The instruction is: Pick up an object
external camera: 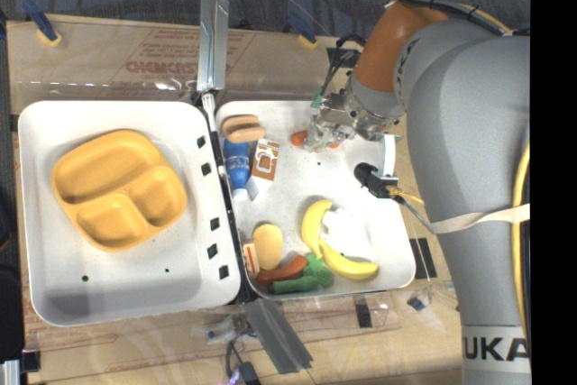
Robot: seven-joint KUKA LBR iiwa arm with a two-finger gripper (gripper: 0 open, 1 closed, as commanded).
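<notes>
While the gripper (323,132) hangs low over the far end of the right bin (397,261), whether it is wide or closed cannot be told; a small red object (299,139) lies just beside it; bananas (332,241) lie well apart, nearer the front
</notes>
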